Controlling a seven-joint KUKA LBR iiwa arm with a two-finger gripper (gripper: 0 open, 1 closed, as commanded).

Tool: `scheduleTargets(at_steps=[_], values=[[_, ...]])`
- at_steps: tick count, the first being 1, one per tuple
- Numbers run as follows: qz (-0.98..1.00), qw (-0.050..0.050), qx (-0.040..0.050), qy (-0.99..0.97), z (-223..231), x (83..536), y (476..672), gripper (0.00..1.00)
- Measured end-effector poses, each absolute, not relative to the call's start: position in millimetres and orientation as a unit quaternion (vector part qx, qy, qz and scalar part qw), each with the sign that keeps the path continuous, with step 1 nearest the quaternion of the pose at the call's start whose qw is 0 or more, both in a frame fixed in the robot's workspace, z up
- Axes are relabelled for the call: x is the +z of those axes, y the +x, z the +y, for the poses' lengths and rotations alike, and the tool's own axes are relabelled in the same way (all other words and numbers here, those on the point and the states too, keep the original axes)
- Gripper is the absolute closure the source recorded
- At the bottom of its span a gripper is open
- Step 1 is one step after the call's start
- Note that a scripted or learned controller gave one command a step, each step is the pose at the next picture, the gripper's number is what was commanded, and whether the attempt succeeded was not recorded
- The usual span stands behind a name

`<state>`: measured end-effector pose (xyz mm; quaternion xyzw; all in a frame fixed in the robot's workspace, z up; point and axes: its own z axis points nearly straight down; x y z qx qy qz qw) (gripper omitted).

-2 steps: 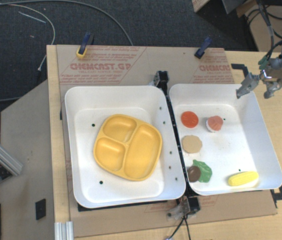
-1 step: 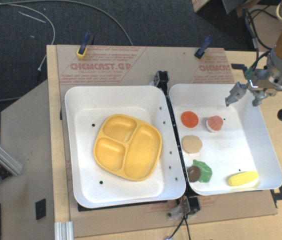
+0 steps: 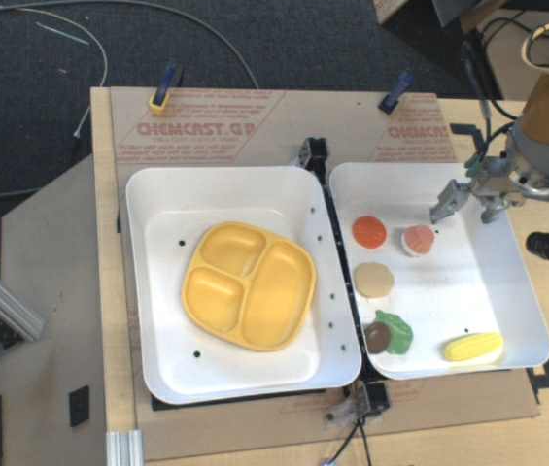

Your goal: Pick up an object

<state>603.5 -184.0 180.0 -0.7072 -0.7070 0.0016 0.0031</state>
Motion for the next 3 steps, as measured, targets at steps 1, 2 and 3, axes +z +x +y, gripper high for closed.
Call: scheduleTargets(at_steps=[1, 2, 3], values=[[-0.707, 0.003, 0.0016, -0.707, -192.3, 132.5, 602.9, 0.0], [-0.707, 0.0, -0.0007, -0.707, -192.2, 147.5, 605.2, 1.0], [-0.708, -0.003, -0.0017, -0.707, -187.1, 193.8, 603.2, 1.0]])
